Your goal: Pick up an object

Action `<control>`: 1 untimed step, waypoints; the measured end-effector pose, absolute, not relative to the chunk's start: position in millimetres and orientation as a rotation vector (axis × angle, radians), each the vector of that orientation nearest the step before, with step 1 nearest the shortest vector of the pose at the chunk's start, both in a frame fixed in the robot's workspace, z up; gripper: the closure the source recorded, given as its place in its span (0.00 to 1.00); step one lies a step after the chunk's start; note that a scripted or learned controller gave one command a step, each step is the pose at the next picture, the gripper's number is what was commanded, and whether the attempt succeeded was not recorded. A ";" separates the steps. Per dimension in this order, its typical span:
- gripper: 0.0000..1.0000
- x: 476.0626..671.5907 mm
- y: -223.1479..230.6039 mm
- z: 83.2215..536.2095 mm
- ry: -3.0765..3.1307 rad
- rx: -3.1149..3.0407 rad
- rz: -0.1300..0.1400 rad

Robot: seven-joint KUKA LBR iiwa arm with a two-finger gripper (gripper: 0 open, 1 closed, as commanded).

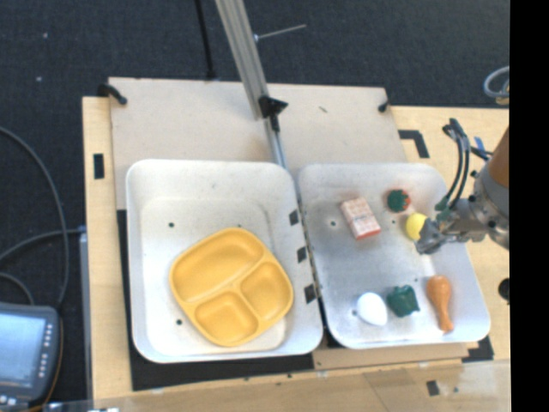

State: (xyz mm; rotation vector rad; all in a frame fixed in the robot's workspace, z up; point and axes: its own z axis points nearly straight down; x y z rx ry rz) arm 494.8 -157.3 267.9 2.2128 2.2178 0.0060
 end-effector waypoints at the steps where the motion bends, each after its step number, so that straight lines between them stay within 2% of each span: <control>1: 1.00 495.2 -99.2 269.0 2.230 2.211 0.005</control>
